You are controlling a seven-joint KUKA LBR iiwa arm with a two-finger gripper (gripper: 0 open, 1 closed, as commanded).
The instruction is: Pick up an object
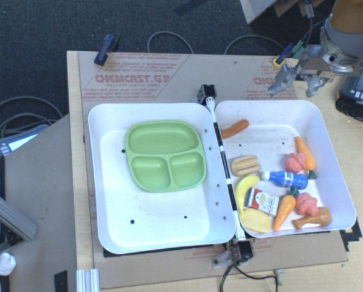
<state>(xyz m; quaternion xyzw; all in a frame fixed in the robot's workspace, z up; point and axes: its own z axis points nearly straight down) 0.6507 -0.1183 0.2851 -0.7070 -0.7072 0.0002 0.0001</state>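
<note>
A brown bench board [169, 72] carries red print reading "CHEMCAST GP"; the smaller lines beneath are too fine to read. Two shallow white bins sit side by side on it. The left bin [108, 224] holds a green three-compartment tray [166, 155]. The right bin [333, 145] holds toy food: a banana [244, 188], a small printed packet [265, 202] whose label is illegible, a bun [245, 164], a sausage [235, 128], two carrots [284, 212] [304, 152], a blue-and-white bottle [284, 179], a drumstick [312, 219] and pink pieces hard to identify. The gripper [295, 81] hangs above the board just beyond the right bin's far rim, fingers apart, nothing between them. The arm is cut off at the top right.
</note>
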